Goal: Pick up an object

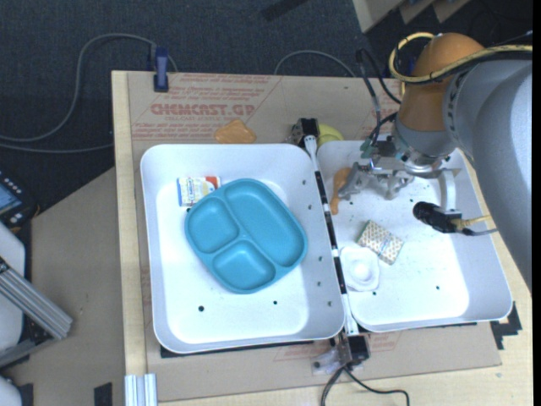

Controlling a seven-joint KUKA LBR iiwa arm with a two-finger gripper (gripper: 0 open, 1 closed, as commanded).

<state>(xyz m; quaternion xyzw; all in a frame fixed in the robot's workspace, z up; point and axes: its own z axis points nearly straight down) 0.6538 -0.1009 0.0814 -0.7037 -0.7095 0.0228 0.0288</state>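
bench (127, 227) | left bin (161, 252) | right bin (456, 294) | side by side

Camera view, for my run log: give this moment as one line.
arm: over right bin | gripper: low at bin's far-left corner, nothing seen held | right bin: patterned packet, white cup | left bin: blue tray

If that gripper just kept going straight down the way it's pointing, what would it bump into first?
Probably the bare floor of the right bin. The gripper points down near the bin's back edge; the orange piece lies just beside it, though depth is unclear.

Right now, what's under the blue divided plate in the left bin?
The blue divided plate partly covers a small white carton at its upper left. Anything else beneath stays hidden.
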